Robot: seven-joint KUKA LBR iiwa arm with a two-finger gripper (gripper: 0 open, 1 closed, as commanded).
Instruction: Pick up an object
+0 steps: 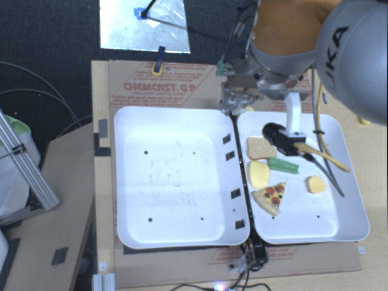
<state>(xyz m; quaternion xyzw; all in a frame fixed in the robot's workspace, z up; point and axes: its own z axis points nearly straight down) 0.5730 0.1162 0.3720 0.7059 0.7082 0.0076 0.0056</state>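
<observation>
The bench [66, 156] carries a printed cardboard sheet [157, 86] under two white bins. All the toy food lies in the right bin [315, 217]: a toast slice [260, 148], a green pod [283, 164], a yellow slab [259, 174], a pizza slice [270, 197] and a small yellow round [315, 185]. The hand [235, 105] hangs over that bin's far corner beside the divide. I cannot tell whether it is apart or together. Nothing looks lifted, so the pick seems wholly ahead.
</observation>
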